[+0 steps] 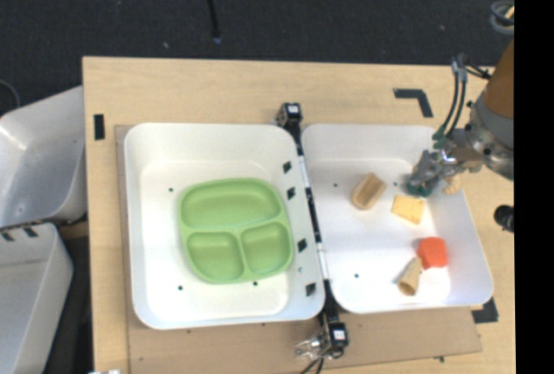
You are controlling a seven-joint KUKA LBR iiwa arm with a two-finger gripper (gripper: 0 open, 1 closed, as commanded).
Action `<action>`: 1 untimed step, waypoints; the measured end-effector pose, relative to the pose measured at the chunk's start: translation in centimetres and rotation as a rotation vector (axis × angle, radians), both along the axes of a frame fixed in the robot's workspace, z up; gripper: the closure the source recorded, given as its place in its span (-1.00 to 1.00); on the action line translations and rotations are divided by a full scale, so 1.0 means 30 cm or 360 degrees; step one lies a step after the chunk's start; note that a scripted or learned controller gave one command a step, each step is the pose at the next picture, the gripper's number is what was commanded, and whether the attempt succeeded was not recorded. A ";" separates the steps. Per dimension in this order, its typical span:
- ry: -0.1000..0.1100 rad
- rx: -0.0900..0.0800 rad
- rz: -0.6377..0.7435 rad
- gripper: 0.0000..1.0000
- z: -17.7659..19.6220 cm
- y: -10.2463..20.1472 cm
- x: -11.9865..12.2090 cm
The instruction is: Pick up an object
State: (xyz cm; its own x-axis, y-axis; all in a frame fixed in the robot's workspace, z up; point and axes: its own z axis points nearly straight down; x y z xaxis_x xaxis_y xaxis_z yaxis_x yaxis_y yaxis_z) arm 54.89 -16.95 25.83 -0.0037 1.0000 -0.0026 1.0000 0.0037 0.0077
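Seen from the fixed camera above, at a slant: a pale wooden desk carrying two shallow white bins side by side. In the left bin, a green divided tray lying flat, one long compartment toward the far side and two smaller ones toward the near side, nothing in any of them. In the right bin, four small pieces: a tan cork-like cylinder near the middle, lying tilted; a pale yellow block just right of it; an orange-red block nearer the front; a tan cone-shaped piece just below and left of the orange-red one, almost touching it. Reaching in from the right, the grey arm with its orange band, wrist low over the far right part of the right bin. End effector down close to the bin floor, just above the upper edge of the yellow block and right of the cork-like cylinder. Too small and blurred to judge its spread: cannot tell whether wide or narrow, nor whether anything sits in it. All four pieces resting on the bin floor.
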 end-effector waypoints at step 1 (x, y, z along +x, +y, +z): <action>0.0011 0.0003 0.0002 1.00 -0.042 0.171 -0.022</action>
